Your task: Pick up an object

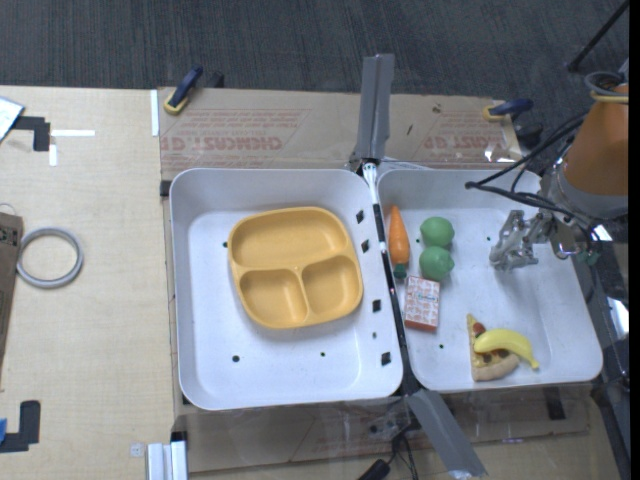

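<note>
Two white bins [190,298]: the left one carries a yellow-orange sectioned plate [296,265]. The right one carries an orange carrot [398,233], two green balls [436,232], a red-and-white patterned carton [421,303], and a yellow banana [506,345].

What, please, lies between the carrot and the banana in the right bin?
In the camera view, the small carton lies between the carrot and the banana.
</note>
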### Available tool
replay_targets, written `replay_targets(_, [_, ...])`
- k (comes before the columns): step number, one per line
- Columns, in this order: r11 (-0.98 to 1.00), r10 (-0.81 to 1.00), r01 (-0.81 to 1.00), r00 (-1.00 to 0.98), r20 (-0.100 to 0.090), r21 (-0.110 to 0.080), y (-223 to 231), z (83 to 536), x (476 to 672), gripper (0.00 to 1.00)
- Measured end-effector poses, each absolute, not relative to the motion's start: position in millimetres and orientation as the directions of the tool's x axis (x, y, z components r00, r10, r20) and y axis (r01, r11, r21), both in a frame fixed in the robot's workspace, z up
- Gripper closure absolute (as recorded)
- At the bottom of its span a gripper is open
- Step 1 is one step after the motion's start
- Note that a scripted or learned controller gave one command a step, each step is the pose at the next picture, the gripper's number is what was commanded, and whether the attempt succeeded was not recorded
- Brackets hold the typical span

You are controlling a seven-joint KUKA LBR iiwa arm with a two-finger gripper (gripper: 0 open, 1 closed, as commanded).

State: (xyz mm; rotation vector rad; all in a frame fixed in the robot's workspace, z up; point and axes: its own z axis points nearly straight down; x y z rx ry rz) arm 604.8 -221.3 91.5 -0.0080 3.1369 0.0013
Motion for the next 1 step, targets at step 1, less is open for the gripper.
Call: replay_targets(1, [0.949, -0.315, -0.315, -0.949, -0.007, -0.001, -221.2, 91.8, 654.2, 1.0])
